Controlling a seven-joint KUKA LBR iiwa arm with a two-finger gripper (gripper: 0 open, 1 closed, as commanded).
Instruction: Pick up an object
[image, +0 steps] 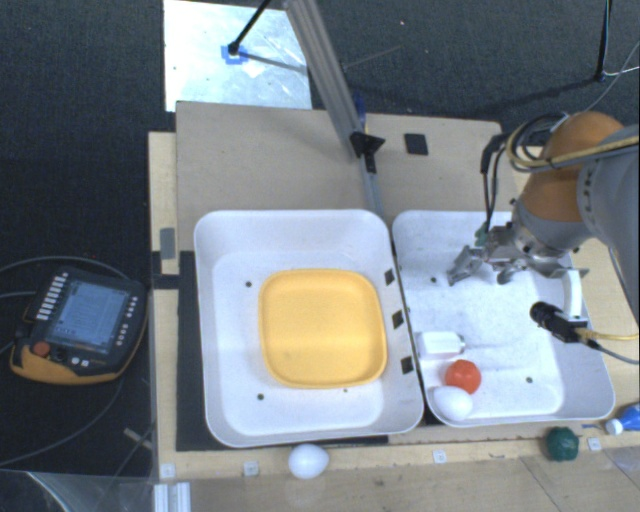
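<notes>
Orange ball (462, 376) is seen at the right bin's (590, 385) near-left corner, between a white block (440, 345) and a white egg (452, 403). Fingers of the gripper (466, 269) are spread apart, clamped on nothing, held well apart from the ball.

Figure: the grey arm (608, 200) enters from the right edge of the camera view, its orange band (560, 170) sitting just above the wrist. The wrist bends down and leftward over the right-hand bin (520, 390), and the metallic pincer (468, 268) points left, low above that bin's upper floor, with nothing visible between its tips.
</notes>
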